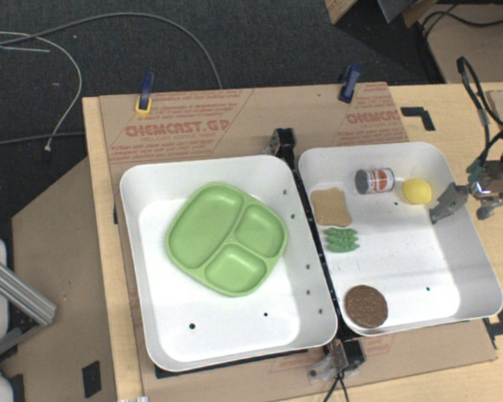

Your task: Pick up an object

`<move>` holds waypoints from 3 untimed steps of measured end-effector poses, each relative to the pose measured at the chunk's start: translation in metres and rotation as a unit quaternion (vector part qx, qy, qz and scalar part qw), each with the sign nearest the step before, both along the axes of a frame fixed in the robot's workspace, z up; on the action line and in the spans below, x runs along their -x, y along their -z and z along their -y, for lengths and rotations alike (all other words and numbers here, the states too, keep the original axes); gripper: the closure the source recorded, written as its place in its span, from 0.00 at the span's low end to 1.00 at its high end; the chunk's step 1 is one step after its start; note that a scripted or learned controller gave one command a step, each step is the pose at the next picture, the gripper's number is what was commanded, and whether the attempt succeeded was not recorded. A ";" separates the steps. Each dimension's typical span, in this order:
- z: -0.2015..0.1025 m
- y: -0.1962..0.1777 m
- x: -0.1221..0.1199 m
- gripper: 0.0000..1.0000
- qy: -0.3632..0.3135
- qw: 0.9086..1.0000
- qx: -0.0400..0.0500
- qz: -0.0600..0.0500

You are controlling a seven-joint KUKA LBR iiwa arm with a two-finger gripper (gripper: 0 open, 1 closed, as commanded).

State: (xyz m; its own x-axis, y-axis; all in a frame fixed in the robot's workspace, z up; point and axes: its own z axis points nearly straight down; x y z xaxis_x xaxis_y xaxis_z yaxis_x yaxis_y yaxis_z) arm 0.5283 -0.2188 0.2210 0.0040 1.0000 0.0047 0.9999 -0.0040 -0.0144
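My claw [457,197] at right bin's [465,301] right rim, open/closed: cannot tell. Risk: yellow ball [417,191] just left rolls off on contact.

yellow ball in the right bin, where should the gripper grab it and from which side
Probably from straight above, fingers closing across the middle of the yellow ball. It is round, so any width works. It sits near the right bin's far right corner but apart from the can, leaving room either side. The gripper is close by.
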 end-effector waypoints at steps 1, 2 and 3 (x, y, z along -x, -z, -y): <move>-0.001 -0.007 -0.003 0.00 -0.002 1.000 0.002 0.007; 0.000 0.033 -0.003 0.00 -0.002 1.000 0.001 0.006; 0.000 0.080 0.007 0.00 -0.002 1.000 0.001 0.004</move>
